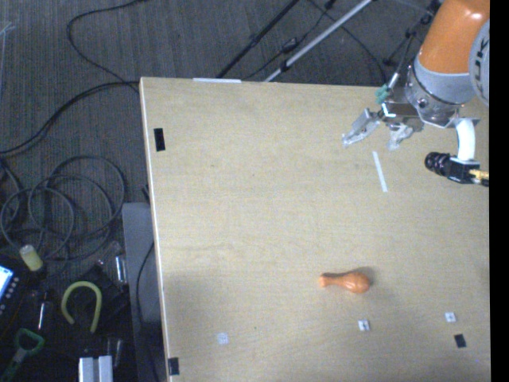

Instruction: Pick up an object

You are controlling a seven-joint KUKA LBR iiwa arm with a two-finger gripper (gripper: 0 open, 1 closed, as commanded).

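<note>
Orange pear-shaped object (347, 282) lies on tan surface (238, 213), near front, right of middle. Long axis roughly left-right: narrow neck points left, bulb right. Tool (375, 133) hangs at far right, well apart from it, fingers spread, nothing between them. Step: approach not yet made. Next move calls for travel toward front, descent, fingers straddling across neck-bulb axis.

The gripper (375, 134) hangs over the board's (254, 213) far right; a small pear-shaped thing (347, 282) lies well nearer than its fingers (355, 133).
</note>
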